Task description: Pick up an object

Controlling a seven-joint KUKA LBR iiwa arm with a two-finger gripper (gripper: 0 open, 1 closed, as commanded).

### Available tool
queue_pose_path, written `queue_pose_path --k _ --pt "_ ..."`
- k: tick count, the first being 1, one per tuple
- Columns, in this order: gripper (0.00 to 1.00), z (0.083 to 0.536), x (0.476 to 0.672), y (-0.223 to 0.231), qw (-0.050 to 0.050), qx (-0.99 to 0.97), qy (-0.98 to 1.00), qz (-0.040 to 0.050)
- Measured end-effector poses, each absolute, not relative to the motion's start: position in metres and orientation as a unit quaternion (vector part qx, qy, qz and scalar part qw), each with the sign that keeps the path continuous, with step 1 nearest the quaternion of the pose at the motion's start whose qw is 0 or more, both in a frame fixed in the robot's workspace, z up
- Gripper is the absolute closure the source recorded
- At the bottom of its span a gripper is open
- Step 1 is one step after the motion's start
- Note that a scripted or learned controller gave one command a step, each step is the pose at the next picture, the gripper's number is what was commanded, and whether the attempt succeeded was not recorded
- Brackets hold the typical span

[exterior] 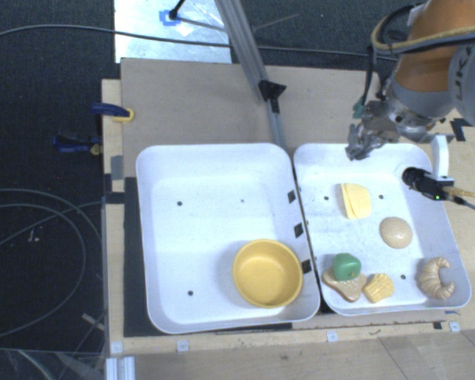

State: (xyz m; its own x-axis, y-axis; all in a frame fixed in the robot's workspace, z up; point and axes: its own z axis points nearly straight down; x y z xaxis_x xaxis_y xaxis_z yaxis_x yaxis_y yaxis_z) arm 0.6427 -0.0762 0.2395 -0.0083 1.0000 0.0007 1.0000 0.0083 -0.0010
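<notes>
**Even overhead light, soft focus, bright bins**

The scene is lit evenly and fairly brightly from above. The two white bins [222, 180] come close to washing out, their speckled floors barely showing. Shadows are faint and short; the yellow bowl [267, 272], far to the lower left of the hand [362, 147], casts only a thin dark rim. A pale glare patch lies on the floor [154, 18] up and left of the hand. Overall sharpness is modest, and the hand itself looks smeared and grainy.

A blue clamp [77, 142] grips the bench's left edge. Black cables [32, 236] loop over the dark floor beyond it.
</notes>
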Motion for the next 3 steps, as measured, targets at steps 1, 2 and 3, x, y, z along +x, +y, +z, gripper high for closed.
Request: queue_pose_path --k 1,2,3 --pt "1.0 0.227 0.618 -0.031 0.001 -0.704 -0.71 0.0003" --pt "1.0 0.218 0.592 0.014 0.001 -0.704 -0.71 0.0003" --pt "1.0 0.231 0.573 0.059 0.001 -0.703 -0.711 -0.0011"
